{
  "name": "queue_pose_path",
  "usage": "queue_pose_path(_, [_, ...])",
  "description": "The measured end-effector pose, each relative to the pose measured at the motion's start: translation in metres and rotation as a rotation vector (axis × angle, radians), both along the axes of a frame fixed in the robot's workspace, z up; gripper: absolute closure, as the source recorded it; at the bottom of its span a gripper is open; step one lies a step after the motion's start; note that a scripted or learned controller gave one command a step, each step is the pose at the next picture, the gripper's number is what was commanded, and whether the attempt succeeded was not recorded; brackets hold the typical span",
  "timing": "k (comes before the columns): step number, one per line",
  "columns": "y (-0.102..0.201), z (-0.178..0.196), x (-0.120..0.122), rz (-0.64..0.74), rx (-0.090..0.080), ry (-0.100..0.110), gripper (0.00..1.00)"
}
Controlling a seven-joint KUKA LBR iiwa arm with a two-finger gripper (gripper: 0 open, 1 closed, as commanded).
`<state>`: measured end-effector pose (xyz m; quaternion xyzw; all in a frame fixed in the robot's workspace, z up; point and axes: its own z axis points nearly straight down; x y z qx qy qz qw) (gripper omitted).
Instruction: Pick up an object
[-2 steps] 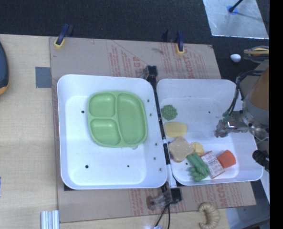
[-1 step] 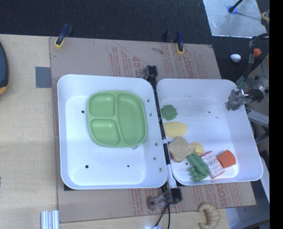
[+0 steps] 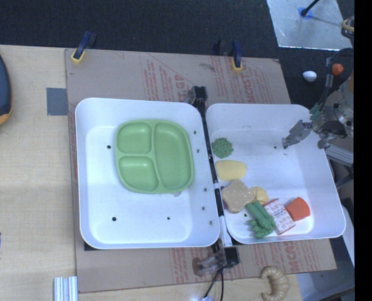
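We see the gripper (image 3: 305, 132) over the right bin's (image 3: 311, 168) upper right, fingers spread, nothing btwn them. Objects sit well apart from it, lower left: broccoli (image 3: 222, 147), lemon (image 3: 230, 169), bread (image 3: 237, 195), green veg (image 3: 258, 219), orange block (image 3: 298, 208). Green tray (image 3: 154, 156) lies in left bin (image 3: 98, 187).

We see our grey metal two-finger claw (image 3: 305, 133) at the view's right side. It points leftward, holding nothing. Our arm (image 3: 339, 111) extends rightward behind it.
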<state>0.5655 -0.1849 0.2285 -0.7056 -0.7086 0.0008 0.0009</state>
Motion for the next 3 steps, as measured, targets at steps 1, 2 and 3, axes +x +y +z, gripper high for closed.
queue_pose_path(1, [0.045,-0.094,-0.087,0.001,0.007,0.017,0.00])
queue_pose_path(2, [0.060,-0.133,-0.087,-0.003,-0.007,-0.009,0.00])
queue_pose_path(3, [0.062,-0.124,-0.088,0.000,-0.001,-0.004,1.00])
